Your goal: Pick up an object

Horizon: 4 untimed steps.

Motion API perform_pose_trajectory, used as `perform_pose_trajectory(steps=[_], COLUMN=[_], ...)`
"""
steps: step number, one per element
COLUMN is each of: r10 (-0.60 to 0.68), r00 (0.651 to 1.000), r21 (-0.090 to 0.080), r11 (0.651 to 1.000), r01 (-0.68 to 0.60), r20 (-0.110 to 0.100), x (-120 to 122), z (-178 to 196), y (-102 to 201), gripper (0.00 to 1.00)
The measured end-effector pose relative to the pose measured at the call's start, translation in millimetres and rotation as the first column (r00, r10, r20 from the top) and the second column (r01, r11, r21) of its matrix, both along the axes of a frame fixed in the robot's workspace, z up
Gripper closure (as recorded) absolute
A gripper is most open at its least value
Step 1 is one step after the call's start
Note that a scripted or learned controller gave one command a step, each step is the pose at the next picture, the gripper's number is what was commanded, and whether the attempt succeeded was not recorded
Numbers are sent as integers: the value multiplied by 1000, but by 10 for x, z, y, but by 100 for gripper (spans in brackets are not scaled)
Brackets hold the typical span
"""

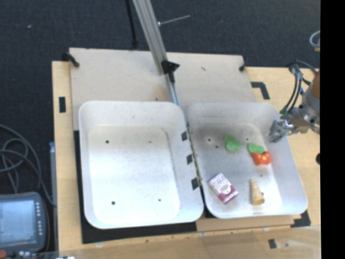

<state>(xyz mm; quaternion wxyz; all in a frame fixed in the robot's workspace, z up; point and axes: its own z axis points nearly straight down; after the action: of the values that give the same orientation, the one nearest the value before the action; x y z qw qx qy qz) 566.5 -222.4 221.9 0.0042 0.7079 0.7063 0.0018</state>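
Gripper (276, 131) low at right

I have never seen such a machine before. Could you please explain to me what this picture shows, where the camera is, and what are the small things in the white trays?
The one camera sits above a wooden bench and looks down at a slant. On the bench lie two shallow white bins side by side: a left bin and a right bin.

The machine is a robot arm that reaches in from the right edge. Its hand is above the right bin's upper right corner. It is too small to tell whether it is open, and nothing is seen in it.

In the right bin lie four small things: a green piece, an orange and green toy, a small pink box and a tan piece.

The slanted metal bar at the top is a part of the stand.
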Motion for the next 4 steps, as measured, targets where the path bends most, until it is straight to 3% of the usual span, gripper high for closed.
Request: perform_pose_trajectory(steps=[1,4], r10=[-1,11], r00=[1000,1000], r21=[0,6], r11=[1000,1000], r01=[1,-11], r20=[-7,-7], x=[4,-51], z=[-68,-36], y=[-18,1700], gripper=[100,100])
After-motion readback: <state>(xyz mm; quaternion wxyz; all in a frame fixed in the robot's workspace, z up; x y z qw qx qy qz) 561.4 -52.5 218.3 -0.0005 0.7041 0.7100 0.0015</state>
